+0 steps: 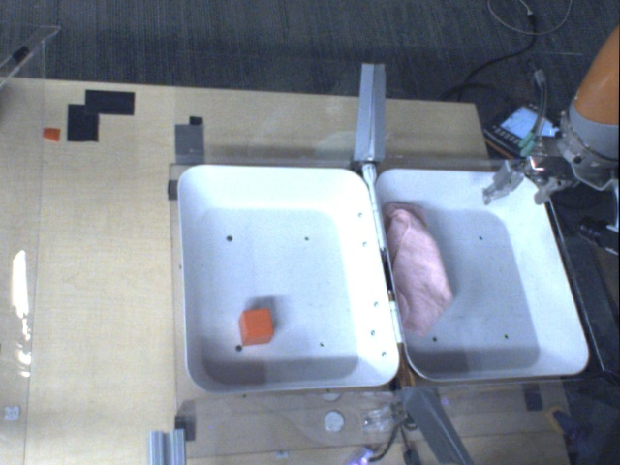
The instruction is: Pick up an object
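Over the right bin's (pixel 567 352) far right corner, gripper (pixel 520 184) hovering, jaws apart, holding nothing, pink cloth (pixel 417 267) along its left wall, orange block (pixel 257 326) in left bin (pixel 194 260).

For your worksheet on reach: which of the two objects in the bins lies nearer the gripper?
The pink cloth in the right bin, the bin the gripper hangs over. The orange block sits in the left bin.

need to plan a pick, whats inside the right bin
The right bin holds one pink cloth, crumpled along its left wall. Anything under the cloth is covered and cannot be seen.
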`<state>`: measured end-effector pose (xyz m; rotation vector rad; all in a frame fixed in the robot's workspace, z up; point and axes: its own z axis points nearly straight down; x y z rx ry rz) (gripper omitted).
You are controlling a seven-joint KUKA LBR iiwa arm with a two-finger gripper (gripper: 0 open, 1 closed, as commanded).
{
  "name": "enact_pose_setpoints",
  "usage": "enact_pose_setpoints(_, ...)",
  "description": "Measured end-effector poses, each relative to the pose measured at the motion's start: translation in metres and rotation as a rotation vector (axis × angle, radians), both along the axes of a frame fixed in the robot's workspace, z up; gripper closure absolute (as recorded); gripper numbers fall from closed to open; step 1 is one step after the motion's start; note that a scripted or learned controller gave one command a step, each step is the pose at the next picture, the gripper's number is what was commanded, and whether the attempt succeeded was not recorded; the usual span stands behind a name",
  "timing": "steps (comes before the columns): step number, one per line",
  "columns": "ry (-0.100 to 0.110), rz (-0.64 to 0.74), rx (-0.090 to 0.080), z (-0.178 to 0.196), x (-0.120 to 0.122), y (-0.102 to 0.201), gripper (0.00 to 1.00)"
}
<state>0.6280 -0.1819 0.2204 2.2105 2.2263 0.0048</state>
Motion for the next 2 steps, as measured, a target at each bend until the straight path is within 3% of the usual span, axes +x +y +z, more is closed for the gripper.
enact_pose_setpoints(1, 0.001, 0.213, 0.0, -0.123, 0.037, 0.08, 0.0)
enact_pose_setpoints(2, -0.007, 0.31, -0.003, -0.131, -0.023, 0.062, 0.0)
